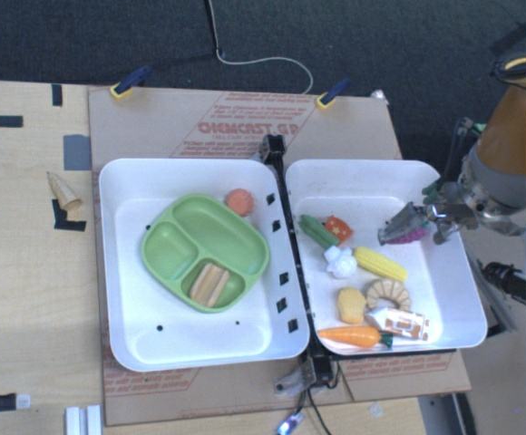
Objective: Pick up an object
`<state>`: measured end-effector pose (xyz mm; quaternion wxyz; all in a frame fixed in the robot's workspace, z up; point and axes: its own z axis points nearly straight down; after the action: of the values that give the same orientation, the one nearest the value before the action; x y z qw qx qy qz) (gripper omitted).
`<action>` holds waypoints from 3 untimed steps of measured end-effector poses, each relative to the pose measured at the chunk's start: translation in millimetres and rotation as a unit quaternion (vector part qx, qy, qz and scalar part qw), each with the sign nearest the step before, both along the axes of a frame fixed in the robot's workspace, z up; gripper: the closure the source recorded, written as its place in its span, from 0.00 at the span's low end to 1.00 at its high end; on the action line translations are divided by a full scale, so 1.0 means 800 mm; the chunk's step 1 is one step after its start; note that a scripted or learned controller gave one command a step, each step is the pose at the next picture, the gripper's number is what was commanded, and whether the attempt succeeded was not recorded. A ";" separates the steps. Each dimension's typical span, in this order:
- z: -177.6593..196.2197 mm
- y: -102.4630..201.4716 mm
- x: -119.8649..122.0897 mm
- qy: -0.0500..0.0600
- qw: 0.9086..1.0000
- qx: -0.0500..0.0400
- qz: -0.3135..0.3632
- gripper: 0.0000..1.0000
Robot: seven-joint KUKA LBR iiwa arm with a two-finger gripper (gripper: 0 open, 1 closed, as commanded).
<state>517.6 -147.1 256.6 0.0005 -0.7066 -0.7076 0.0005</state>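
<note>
Down at the front of the right bin [444, 284] lay a toy carrot [349, 337], with a small box [401, 323] beside it. The gripper [406, 227] hung low by the far right wall, over a purple toy [412, 235]. Whether it was clenched or let go, I could not tell. The purple toy touched the fingertips, so it might have been the pick. It could slip out, because it sat at the very tips. The yellow corn [380, 264] lay just beside and could get bumped.
</note>
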 end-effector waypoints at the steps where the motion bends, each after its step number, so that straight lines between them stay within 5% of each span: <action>1: -0.096 0.078 -0.047 0.006 1.000 0.002 0.002 0.00; 2: 0.082 0.143 -0.040 -0.007 1.000 0.001 0.004 0.00; 3: 0.085 0.139 -0.042 0.001 1.000 0.000 0.001 1.00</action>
<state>483.8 -35.7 324.3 0.0008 -0.7059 -0.7083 0.0010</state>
